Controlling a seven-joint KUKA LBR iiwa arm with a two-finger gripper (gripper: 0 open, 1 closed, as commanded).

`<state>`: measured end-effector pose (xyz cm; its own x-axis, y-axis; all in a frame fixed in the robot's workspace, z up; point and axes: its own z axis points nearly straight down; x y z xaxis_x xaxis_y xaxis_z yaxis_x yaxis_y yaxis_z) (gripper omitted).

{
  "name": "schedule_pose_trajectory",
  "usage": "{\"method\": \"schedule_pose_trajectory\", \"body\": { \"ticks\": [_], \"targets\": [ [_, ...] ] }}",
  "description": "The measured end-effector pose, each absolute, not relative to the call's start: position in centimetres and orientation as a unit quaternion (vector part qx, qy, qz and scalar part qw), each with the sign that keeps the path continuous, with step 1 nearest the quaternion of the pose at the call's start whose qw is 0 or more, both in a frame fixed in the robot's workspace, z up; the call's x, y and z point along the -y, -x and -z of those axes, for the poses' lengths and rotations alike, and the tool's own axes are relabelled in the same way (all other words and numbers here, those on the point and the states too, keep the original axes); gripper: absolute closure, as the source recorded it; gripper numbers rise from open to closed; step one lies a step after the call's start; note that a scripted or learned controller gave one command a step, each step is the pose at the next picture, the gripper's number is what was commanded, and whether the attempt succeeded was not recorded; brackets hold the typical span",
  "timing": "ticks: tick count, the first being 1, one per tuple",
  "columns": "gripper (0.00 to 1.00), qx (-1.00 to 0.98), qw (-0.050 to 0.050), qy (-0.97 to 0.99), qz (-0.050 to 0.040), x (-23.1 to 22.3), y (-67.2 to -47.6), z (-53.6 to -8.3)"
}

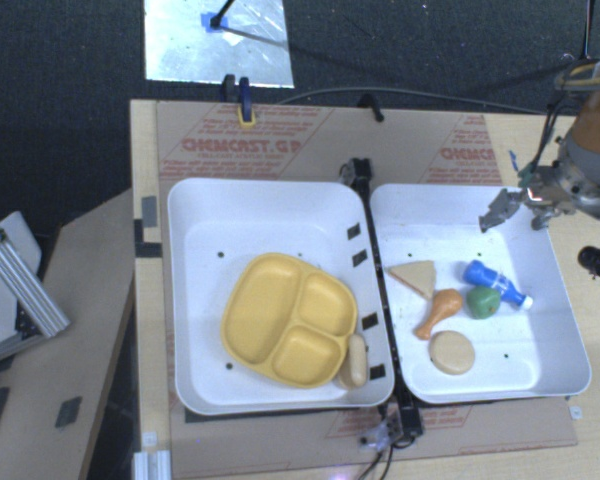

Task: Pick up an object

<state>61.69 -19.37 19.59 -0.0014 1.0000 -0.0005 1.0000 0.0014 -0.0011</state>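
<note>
Gripper (518, 209) hangs over right bin's (555, 268) far right corner, fingers spread, nothing between them; your drumstick (439, 311) lies mid-bin beside blue tube (495, 282).

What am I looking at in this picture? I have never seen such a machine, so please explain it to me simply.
This is one photo from a camera fixed above a bench, looking down at a slant. At the right edge you see a robot arm, grey with an orange band, ending in a two-finger gripper. The gripper hangs open over the right bin and holds nothing.

The left bin has a yellow divided plate and a small beige bread-like piece beside it. The right bin has toy food: a tan wedge, an orange drumstick, a round biscuit-like disc, a green ball and a blue tube.
</note>
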Motion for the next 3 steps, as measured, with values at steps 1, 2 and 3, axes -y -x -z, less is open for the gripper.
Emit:
{"method": "schedule_pose_trajectory", "body": {
  "ticks": [1, 2, 3],
  "targets": [
    [0.0, 0.708, 0.0, 0.707, -0.0003, 19.5, -61.4, -15.4],
    [0.0, 0.708, 0.001, 0.707, -0.0005, 19.6, -60.8, -9.4],
    [1.0, 0.708, -0.003, 0.706, 0.001, 19.7, -61.0, -10.8]
  ]
}}
